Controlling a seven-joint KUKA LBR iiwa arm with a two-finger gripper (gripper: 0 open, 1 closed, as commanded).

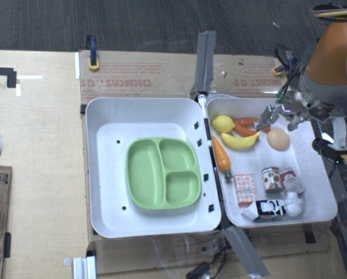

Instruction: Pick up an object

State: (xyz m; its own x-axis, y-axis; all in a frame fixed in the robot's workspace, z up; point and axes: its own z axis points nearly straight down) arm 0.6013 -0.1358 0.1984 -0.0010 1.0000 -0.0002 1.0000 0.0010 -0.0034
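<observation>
- Hovering over the far part of the right bin (327,199), the pincer (273,116) looks spread and carries nothing.
- Nothing is lifted: banana (240,140), lemon (222,123), egg (278,139) and carrot (221,154) all lie in that bin.
- I judge the grasp itself is left to do.

Looking like a robotics lab: two white bins (97,156) sitting on a cardboard-covered bench (34,127), clamps (92,54) gripping its edge, grey-and-orange arm (330,57) reaching in.
</observation>
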